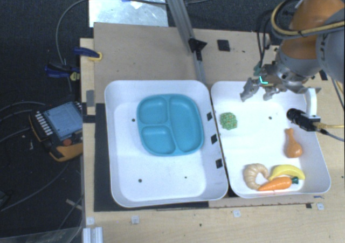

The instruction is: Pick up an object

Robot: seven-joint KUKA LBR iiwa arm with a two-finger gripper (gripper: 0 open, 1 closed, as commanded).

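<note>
My gripper (257, 94) hangs over the far part of the right bin (253, 153), fingers spread open with nothing between them. A green broccoli floret (228, 120) lies in the right bin's left part, below and left of the gripper. An orange chicken drumstick (292, 144) rests near the bin's right side. At the near right corner a pale croissant (253, 174), a yellow banana (287, 171) and an orange carrot (276, 184) lie bunched together.
The left bin (124, 182) holds a blue divided plate (170, 124). A grey pole (180, 10) slants across the board behind the bins. Cables and a tool (60, 129) lie on the floor at left.
</note>
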